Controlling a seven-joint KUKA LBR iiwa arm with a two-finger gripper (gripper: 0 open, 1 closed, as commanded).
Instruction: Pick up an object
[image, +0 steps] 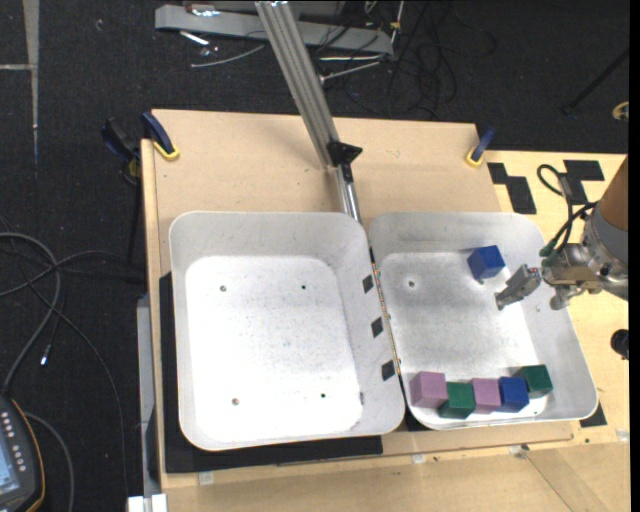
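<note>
The small blue cube (486, 261) sat alone in the right white bin (440, 330), near the two-finger gripper (517, 288), fingers apart and empty. It looked light and rigid; opposite flat faces seemed the best hold.

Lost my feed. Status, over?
Gripper over right bin, holding nothing. Blue block just beside it. Five blocks along near wall.

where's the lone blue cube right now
In the camera view the lone blue cube sits in the upper part of the right bin, just up-left of the gripper, well apart from the row of cubes along the bin's near edge.
</note>
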